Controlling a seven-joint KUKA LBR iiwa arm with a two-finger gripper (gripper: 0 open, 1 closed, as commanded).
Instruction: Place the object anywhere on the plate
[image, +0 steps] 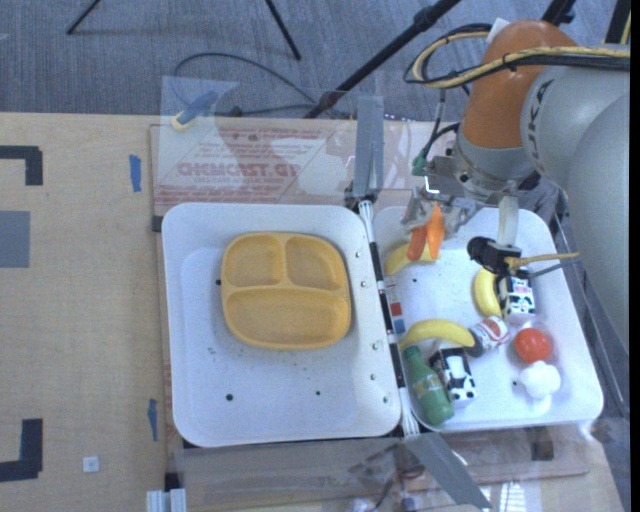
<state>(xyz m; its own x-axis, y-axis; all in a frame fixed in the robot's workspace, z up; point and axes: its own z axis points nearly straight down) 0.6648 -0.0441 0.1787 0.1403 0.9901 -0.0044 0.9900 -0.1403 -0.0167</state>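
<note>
**Carrot lifted at the right bin's far-left corner, plate waiting**

While the yellow divided plate (286, 289) lies bare in the middle of the left bin (190, 400), the gripper (432, 222) hangs over the far-left corner of the right bin (575, 400), beside the rim the two bins share. An orange carrot (433, 240) hangs upright between the fingers, clenched on its upper end, with its lower end close to a yellow piece (398, 260) lying below. Held this way, the carrot looks lifted clear of the clutter so it can cross the rim toward the plate.

Near the bin's front-left corner lie a banana (437, 333), a green bottle (430, 392) and a black-and-white cow toy (458, 376). Toward its right edge sit a second banana (487, 293), a red ball (533, 345) and a white ball (541, 380), all left loose as other candidates.
</note>
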